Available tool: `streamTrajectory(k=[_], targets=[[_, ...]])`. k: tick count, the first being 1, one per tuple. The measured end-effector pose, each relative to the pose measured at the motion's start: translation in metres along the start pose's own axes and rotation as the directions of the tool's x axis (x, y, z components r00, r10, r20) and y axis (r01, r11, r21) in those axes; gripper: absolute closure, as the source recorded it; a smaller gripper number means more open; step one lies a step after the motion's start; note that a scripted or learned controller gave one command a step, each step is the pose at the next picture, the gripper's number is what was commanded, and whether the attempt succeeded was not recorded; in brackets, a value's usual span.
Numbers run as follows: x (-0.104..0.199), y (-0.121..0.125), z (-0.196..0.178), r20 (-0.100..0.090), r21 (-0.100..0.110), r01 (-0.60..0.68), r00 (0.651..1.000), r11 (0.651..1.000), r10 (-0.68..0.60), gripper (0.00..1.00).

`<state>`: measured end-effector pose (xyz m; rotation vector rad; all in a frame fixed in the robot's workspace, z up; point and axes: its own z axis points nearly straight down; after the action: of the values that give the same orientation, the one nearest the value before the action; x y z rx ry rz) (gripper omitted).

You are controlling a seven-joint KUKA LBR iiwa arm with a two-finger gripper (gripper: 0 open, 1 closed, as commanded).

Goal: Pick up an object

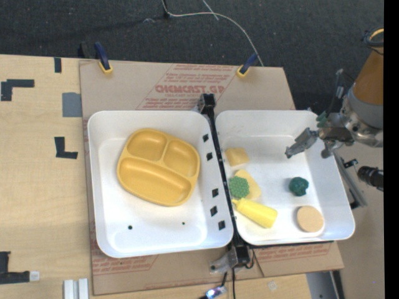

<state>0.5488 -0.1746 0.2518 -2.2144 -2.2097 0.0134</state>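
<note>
The claw (310,143) hangs over the right bin (268,122), near its far right wall. Straight toward the divider from it lies a bare white stretch of floor, open for passage. Nearer the camera from the claw, just below it, sits a dark green ball (298,186), and beyond that a tan disc (309,219). Further left, by the divider, a pale yellow piece (236,157), a green broccoli (239,187) and a yellow corn cob (255,212) crowd together. Between that cluster and the ball runs a bare lane.
</note>
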Motion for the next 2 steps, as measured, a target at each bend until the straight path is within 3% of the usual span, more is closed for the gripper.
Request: streamTrajectory(k=[1,2], targets=[[0.000,0.002,-0.005,0.002,-0.010,0.004,1.000,1.000,-0.004,0.00],[-0.004,0.009,0.045,0.002,-0.005,0.003,1.000,1.000,-0.003,0.00]])
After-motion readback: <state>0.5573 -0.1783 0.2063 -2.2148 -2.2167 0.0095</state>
